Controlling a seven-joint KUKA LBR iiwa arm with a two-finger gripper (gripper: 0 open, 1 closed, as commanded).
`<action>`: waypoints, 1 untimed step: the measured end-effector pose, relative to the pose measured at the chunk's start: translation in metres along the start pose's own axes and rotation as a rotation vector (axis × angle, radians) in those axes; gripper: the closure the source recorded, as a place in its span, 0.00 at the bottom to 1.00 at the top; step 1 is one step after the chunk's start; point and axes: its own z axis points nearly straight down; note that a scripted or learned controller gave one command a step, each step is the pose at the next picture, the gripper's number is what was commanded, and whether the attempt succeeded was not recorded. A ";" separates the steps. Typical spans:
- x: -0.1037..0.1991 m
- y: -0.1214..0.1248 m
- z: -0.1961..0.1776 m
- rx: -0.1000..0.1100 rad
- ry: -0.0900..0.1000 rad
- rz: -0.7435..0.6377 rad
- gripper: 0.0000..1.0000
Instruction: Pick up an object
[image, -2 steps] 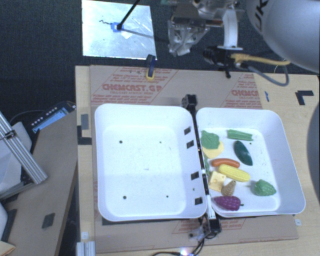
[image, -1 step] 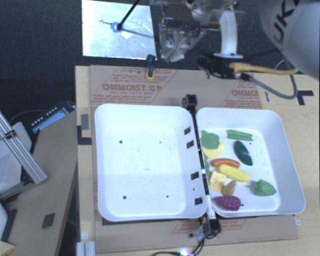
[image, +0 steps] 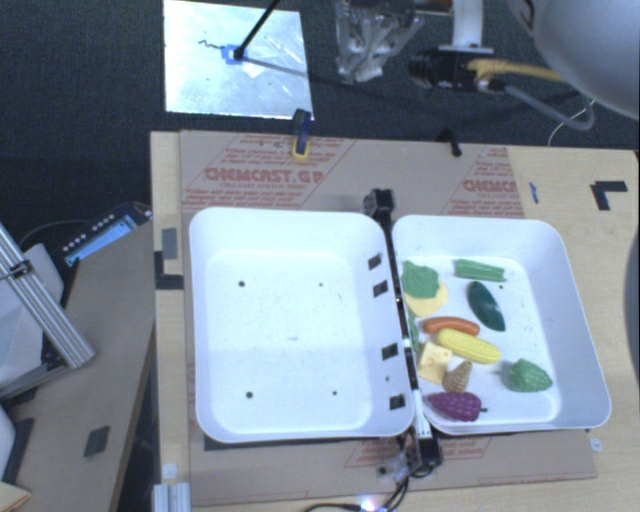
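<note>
White shallow plastic right bin is our landmark: inside it we see yellow toy corn cob, purple grape bunch at near corner, dark green oval. End effector well beyond bin's far rim; grip state we cannot tell.

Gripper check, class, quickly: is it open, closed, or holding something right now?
Gripper: raised above the bench's far edge, away from the toy food; open or closed cannot be told.
</note>
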 end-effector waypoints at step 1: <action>-0.048 0.012 0.092 0.008 -0.002 0.001 1.00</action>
